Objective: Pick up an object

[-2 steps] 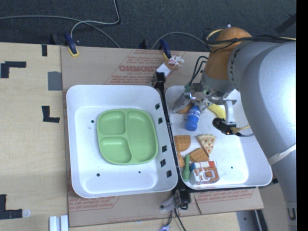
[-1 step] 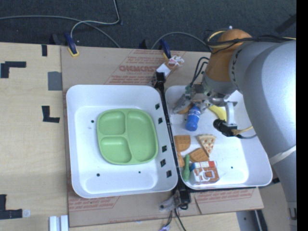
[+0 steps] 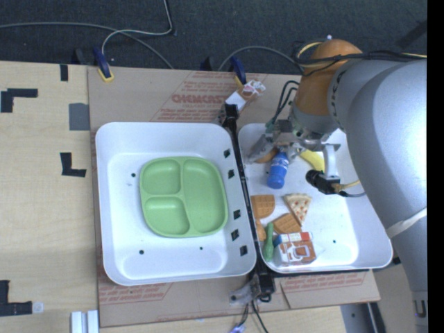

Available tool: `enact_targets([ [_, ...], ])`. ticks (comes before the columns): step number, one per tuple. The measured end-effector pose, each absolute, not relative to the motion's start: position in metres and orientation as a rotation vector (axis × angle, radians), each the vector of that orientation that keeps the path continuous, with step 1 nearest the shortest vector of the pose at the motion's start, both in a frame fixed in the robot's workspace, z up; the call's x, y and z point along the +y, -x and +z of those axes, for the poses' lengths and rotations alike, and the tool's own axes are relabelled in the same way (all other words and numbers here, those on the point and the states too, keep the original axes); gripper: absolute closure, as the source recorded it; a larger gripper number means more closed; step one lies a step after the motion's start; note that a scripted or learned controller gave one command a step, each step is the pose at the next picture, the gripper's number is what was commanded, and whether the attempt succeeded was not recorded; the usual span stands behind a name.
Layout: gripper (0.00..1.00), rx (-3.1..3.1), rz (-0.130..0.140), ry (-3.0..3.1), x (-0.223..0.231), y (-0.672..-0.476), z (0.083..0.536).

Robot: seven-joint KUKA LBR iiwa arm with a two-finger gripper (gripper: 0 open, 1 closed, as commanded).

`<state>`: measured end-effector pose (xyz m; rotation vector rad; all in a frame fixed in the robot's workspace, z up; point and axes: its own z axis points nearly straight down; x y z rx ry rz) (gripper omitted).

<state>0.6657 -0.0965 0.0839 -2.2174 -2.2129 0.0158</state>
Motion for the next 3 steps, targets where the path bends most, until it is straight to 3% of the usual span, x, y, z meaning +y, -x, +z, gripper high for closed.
enact_targets([
  [1, 0.00, -2.223, 0.002, 2.220, -0.100, -0.660, 0.085],
  [2, 0.00, -2.218, 0.006, 2.216, -0.105, -0.663, 0.085],
  [3, 1.00, -2.217, 0.007, 2.215, -0.105, -0.663, 0.096],
])
